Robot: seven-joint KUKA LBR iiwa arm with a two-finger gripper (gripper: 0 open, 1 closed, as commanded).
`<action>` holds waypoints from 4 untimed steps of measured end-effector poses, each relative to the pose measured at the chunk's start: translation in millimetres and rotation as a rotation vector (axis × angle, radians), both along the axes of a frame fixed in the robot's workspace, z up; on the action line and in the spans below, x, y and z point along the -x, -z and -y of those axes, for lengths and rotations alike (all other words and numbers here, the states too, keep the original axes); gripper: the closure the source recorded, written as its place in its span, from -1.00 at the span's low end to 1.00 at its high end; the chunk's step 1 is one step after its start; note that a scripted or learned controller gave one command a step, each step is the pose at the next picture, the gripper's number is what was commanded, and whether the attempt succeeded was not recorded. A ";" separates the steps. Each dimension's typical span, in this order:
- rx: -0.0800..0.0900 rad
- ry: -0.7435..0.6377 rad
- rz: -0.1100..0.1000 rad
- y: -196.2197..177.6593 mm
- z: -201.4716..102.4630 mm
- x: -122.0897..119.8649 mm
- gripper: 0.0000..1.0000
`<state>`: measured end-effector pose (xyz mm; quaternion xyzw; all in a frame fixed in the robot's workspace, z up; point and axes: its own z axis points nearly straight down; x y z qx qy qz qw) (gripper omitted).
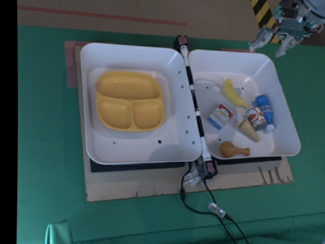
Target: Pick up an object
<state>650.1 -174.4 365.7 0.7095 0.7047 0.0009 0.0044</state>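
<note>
Fixed overhead view, slanting down on both bins (101, 151)

place: robot lab | cues: hazard-striped floor tape (260, 4), green mat (45, 136), white bins (89, 111), loose cables (203, 200)

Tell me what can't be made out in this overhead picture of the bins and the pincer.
- Arm above the pincer: cut off by the camera view's top right corner.
- Print on the small carton and the can: too small to read.
- Blue bottle: partly hidden by the can.
- Cable: its end runs off the bottom edge.
- Pale cloth: cut off at the bottom edge.
</note>
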 end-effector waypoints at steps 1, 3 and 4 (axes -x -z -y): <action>0.002 -0.001 -0.001 170.1 10.1 -29.5 -1.00; 0.011 0.002 0.014 151.2 11.7 -32.7 -1.00; 0.011 0.002 0.014 151.2 11.7 -32.7 -1.00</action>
